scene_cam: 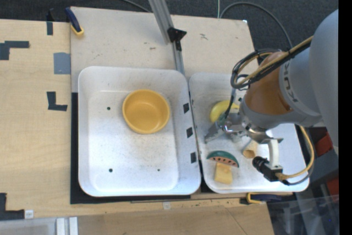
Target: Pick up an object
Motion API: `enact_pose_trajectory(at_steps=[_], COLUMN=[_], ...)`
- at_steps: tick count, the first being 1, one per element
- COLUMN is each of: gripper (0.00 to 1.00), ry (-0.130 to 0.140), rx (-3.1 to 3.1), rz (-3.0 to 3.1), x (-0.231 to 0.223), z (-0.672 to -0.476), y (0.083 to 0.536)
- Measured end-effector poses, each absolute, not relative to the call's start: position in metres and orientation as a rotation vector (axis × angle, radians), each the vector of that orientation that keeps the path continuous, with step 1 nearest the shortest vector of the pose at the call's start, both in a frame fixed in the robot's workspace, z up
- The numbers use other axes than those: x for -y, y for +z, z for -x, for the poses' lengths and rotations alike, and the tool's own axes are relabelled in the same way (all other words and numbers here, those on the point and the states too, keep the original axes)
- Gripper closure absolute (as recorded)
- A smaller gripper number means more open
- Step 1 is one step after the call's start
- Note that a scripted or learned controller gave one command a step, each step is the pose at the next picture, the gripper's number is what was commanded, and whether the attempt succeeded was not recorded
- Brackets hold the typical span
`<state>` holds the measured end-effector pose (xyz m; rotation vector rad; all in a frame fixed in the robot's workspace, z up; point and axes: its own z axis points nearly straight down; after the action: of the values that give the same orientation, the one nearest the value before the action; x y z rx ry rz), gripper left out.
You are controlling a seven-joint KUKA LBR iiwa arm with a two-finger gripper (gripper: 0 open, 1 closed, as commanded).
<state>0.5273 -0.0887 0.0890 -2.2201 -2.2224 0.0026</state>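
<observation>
The right bin point(286, 187) holds a round yellow object point(218, 111) near its left wall. A toy watermelon slice point(223, 158) lies closer to the front, with a pale yellow block point(223, 174) just below it. A small tan piece point(249, 152) rests to their right. My gripper point(221, 128) reaches in from the right and hangs low over the bin, just below the yellow object and above the watermelon slice. The wrist hides part of the yellow object's right side. Nothing shows as held.
The left bin point(93, 173) carries a yellow bowl point(146, 111) near its middle. A grey metal pole point(159, 3) slants down to the ridge between the bins. Black cables point(250, 71) loop off the wrist. A cable plug point(264, 168) hangs near the right bin's front.
</observation>
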Motion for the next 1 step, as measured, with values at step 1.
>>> enact_pose_trajectory(at_steps=[1], gripper=[1.0], ry=[0.003], rx=[2.222], rz=[2.218], x=[0.0883], z=[-0.5272], y=[0.0992])
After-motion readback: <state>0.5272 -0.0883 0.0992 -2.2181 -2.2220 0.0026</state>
